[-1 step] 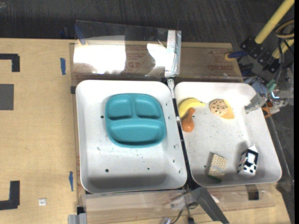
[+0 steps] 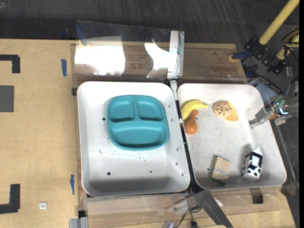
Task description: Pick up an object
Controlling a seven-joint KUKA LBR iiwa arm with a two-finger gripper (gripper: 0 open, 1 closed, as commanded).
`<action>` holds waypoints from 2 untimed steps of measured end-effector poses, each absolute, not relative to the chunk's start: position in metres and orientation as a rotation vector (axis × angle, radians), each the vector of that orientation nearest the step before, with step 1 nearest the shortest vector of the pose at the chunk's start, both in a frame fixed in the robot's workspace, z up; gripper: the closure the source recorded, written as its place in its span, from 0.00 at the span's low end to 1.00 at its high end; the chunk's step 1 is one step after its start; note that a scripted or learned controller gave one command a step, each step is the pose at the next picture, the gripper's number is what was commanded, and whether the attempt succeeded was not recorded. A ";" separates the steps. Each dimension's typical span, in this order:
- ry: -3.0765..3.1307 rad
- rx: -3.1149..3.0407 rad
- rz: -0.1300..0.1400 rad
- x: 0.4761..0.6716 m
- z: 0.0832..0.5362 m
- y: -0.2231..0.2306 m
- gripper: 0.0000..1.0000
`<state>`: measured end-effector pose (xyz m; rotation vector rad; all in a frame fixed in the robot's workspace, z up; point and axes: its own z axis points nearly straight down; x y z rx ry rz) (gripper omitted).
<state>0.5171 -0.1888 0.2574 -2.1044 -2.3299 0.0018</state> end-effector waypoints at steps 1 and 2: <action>-2.053 -2.369 0.006 0.541 0.142 -0.136 0.00; -1.967 -2.454 -0.004 0.586 0.087 -0.118 0.00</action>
